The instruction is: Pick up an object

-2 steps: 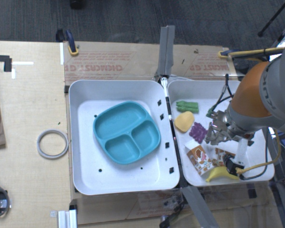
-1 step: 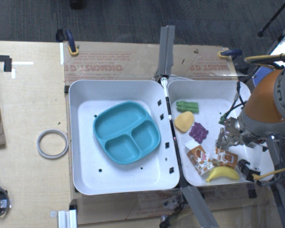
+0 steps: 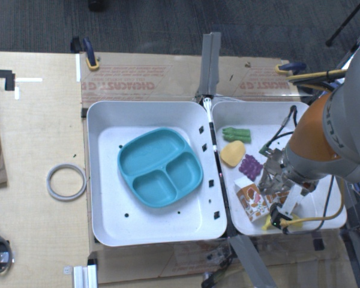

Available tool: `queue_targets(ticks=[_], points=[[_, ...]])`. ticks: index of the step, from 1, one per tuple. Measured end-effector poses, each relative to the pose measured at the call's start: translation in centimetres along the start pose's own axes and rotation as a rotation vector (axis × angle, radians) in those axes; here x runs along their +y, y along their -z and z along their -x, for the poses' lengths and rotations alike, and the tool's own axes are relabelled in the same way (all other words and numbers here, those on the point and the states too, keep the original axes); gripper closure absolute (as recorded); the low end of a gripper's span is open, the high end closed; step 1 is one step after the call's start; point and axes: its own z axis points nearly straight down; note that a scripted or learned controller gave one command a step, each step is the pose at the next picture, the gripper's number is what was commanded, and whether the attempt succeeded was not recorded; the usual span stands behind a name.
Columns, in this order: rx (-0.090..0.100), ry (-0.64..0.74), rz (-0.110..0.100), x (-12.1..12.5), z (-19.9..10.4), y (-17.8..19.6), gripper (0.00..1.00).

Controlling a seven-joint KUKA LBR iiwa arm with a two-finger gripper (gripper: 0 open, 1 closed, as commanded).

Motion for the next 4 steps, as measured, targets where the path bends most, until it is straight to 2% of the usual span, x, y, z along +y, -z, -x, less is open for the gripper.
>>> queue_targets(ticks=[1,2,3,4], points=[[-0.002,-0.192,0.001,1.7,-2.4,10.0,1.0],[-0.003,-0.574,0.001,7.5,-1.8,16.5,1.0],[-0.009,-0.569,-0.002,7.5,-1.8,17.2,1.0],[-0.01,-0.57,-0.003,7.5,-1.8,17.2,0.0]])
